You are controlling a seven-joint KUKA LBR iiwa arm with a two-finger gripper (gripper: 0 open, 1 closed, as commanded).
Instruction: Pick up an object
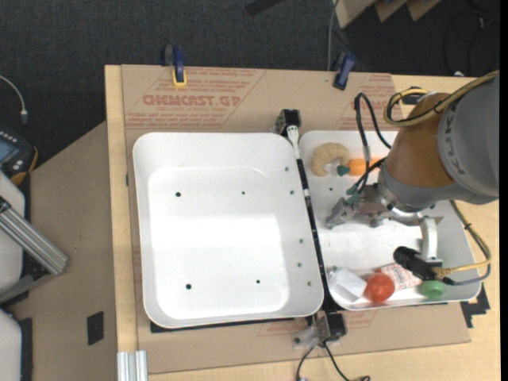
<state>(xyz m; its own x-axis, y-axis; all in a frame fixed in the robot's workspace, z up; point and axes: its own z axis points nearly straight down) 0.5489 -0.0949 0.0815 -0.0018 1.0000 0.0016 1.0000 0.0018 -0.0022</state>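
My gripper (347,209) hangs low over the middle of the right bin (349,248), under the grey arm with its orange band (413,161). Just behind it at the bin's far end lie a beige croissant-shaped piece (329,159) and a small orange item (358,166). Along the near wall of the bin sit a white packet (343,282), a red ball-like thing (379,288), a red-and-white tube (406,275) and a green item (433,288). I see nothing held at the gripper.
The left bin (151,213) is a shallow white tray with a few dark dots on its floor. A black divider strip (305,205) runs between the two bins. Blue clamps (176,59) (344,68) hold the brown board at the back.
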